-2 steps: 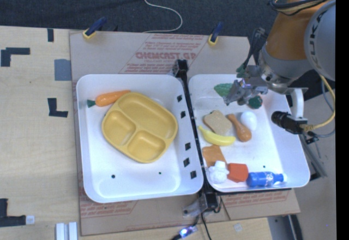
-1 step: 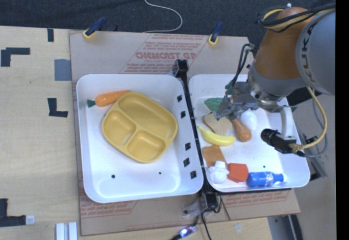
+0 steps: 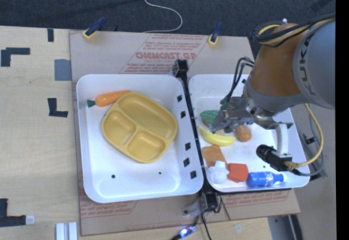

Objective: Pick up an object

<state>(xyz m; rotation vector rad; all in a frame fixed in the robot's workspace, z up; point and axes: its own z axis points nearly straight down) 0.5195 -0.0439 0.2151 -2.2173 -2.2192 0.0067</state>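
Gripper (image 3: 224, 123) over the banana (image 3: 216, 137) in the right bin (image 3: 297, 181) — finger spread unclear.

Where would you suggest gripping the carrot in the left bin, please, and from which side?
Probably the carrot is best gripped across the middle of its orange body, coming straight down from above. It lies flat and slender near the bin's far-left corner, its right end close beside the yellow tray, so close across its width.

A wooden bench (image 3: 32, 151) carries a sheet of printed cardboard (image 3: 158, 56). On the cardboard sit two white bins: the left bin (image 3: 90, 179) and, touching it on its right side, the right bin (image 3: 204, 83). Black marks (image 3: 54, 108) lie on the bench left of the cardboard.
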